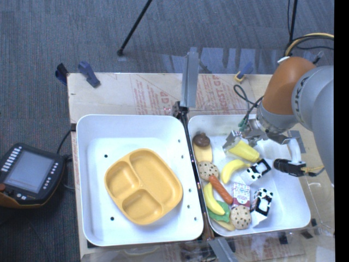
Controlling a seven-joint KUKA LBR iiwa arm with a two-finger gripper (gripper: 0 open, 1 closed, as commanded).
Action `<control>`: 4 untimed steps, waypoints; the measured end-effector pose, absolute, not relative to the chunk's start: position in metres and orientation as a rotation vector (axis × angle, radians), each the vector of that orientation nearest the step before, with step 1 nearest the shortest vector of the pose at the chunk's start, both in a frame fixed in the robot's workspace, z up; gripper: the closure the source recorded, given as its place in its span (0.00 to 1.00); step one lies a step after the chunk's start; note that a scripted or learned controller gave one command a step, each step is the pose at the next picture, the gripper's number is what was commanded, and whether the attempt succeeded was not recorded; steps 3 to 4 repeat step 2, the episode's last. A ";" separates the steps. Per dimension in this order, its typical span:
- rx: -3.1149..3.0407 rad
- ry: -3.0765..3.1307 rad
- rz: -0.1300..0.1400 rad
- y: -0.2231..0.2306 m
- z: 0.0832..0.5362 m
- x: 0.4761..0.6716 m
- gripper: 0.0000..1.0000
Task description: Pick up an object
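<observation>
Toy food sits in the right bin (pixel 302 209): bananas (pixel 233 168), cookies (pixel 208 170), a carrot (pixel 221 189), a yellow block (pixel 244 151). The gripper (pixel 240 139) hangs low, just above the yellow block; I cannot tell if it grabs anything. A yellow tray (pixel 143 185) lies in the left bin (pixel 90 146).

A yellow wedge-shaped block (pixel 244 151) lies tilted in the upper middle of the right bin (pixel 302 209), right at the gripper (pixel 238 138). Just below it a small banana (pixel 232 168) curves toward a round cookie (pixel 208 171). A chocolate-topped pastry (pixel 202 146) lies along the bin's left wall. Lower down, an orange carrot (pixel 220 189) crosses a larger banana (pixel 213 199), with a second cookie (pixel 240 216), a red-and-white packet (pixel 241 194) and two black-and-white pieces (pixel 257 170) nearby.
</observation>
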State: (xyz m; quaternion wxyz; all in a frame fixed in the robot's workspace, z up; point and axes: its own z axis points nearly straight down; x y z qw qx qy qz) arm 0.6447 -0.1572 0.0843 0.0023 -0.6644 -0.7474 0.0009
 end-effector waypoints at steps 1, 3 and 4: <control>-2.080 -2.343 0.005 -0.156 0.091 0.645 1.00; -2.241 -2.205 -0.005 -0.091 0.210 0.646 1.00; -2.241 -2.205 -0.005 -0.091 0.210 0.646 1.00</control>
